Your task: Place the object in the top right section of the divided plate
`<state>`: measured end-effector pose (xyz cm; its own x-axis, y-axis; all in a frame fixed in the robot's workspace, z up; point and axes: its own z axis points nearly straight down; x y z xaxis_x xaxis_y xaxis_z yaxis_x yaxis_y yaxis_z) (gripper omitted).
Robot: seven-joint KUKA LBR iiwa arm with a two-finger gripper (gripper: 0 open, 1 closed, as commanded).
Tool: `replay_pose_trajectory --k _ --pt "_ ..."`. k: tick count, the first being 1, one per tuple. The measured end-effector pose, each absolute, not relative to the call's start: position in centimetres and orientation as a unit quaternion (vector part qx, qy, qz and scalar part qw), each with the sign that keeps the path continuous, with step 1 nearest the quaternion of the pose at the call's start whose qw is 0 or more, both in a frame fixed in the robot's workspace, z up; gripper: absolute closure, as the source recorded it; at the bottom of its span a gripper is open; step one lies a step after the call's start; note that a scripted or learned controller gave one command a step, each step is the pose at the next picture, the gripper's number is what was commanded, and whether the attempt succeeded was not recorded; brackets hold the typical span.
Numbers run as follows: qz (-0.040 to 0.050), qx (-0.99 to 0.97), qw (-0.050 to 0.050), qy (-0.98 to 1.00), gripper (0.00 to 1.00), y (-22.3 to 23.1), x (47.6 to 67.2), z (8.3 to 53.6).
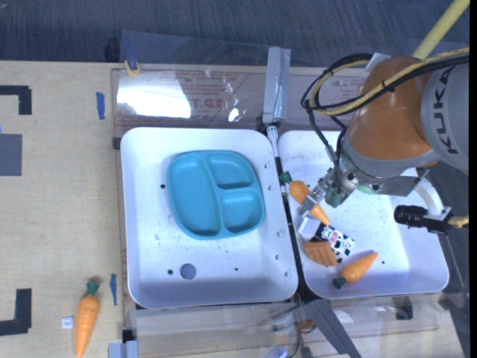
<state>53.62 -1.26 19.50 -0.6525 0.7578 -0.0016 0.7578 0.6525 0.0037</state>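
Pale wooden bench (52,222) bears two white bins side by side; the left bin (141,274) holds the blue divided plate (216,192), while the right bin (425,271) holds a cluster of toy food against its left wall, under the gripper (332,192). The gripper hangs just above a small orange carrot piece (299,192); whether it grips anything cannot be told from this slant. That piece is probably light, stiff, smooth plastic, best pinched across its thicker middle; a whole toy carrot (358,267) lies nearer.
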Motion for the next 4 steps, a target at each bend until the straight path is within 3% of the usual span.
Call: replay_pose_trajectory --k 1,2,3,4 --pt "0.0011 0.249 0.002 0.968 1.00 2.9 56.8 18.5" --pt "0.0009 0.388 0.002 0.922 1.00 1.2 57.3 18.5" --pt "0.0003 0.307 0.000 0.952 1.00 5.2 54.0 18.5" --pt "0.0002 0.308 0.000 0.951 0.00 5.1 54.0 18.5"
